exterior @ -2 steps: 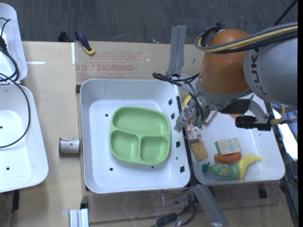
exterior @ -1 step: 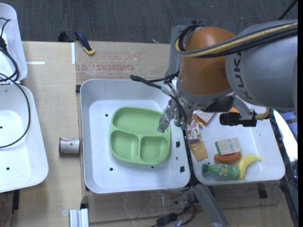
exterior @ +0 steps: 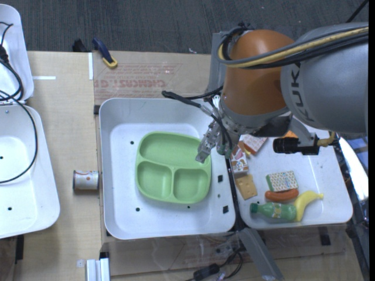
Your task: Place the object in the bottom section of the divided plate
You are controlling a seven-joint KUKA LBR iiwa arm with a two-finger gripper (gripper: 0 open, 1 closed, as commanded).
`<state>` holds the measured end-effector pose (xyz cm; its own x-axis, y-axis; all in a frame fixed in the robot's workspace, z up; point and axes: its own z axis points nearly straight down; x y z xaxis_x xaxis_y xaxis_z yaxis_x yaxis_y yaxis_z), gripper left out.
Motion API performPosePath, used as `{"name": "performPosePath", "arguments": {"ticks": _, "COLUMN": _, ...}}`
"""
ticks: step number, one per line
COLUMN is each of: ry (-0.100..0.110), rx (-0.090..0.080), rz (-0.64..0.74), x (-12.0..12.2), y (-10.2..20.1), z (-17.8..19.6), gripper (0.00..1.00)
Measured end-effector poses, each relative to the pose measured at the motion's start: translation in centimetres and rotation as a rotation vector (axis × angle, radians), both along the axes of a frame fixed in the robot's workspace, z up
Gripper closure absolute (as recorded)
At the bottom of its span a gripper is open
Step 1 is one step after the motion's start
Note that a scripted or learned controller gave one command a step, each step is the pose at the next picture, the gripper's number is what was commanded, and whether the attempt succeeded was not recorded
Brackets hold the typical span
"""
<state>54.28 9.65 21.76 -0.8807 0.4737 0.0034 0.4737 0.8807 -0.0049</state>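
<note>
Hovering at the green divided plate (exterior: pixel 173 175)'s right rim, the end effector (exterior: pixel 206 148) — grip state impossible to tell. All plate sections look bare, so placement remains undone.

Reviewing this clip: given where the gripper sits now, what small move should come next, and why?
Probably a short move toward the near edge. The gripper hangs over the right rim of the green divided plate, beside its top section; the bottom sections lie nearer the camera. Whether it holds anything is unclear.

A small tin can (exterior: pixel 86 180) lies on its side just left of the left bin (exterior: pixel 117 215).
</note>
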Motion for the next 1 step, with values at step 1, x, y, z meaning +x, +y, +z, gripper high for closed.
{"name": "performPosePath", "arguments": {"ticks": 1, "ry": -0.001, "rx": 0.0, "rz": -0.168, "x": -4.87, "y": -6.56, "z": 4.6, "gripper": 1.0}}
